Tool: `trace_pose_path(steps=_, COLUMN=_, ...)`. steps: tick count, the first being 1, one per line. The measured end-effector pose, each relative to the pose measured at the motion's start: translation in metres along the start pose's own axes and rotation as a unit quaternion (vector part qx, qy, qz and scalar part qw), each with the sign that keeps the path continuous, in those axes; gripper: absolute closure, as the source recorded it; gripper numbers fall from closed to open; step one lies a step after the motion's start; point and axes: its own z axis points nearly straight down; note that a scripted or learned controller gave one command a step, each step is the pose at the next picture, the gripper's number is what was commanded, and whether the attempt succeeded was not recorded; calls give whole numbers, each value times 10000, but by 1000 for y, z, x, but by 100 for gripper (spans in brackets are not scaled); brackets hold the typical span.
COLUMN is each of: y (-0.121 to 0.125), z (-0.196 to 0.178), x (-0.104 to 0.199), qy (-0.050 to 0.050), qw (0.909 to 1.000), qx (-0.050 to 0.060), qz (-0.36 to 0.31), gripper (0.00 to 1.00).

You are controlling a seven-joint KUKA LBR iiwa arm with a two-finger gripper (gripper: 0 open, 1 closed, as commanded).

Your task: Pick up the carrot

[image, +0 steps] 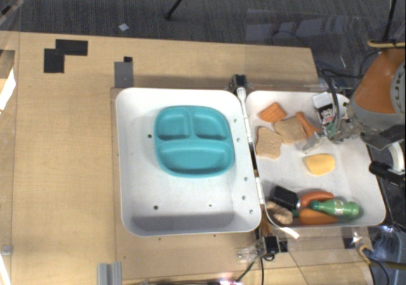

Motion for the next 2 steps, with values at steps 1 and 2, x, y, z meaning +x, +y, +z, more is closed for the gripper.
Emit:
trace_pose_path(steps=1, y=16, z=0, x=18, qy=6, qw=9954, qx=-5, qz=-960, gripper=0)
trace_pose_path(steps=2, y=19, z=-13, x=18, qy=-22, qw=9951, qx=-51, qz=-982, gripper=100)
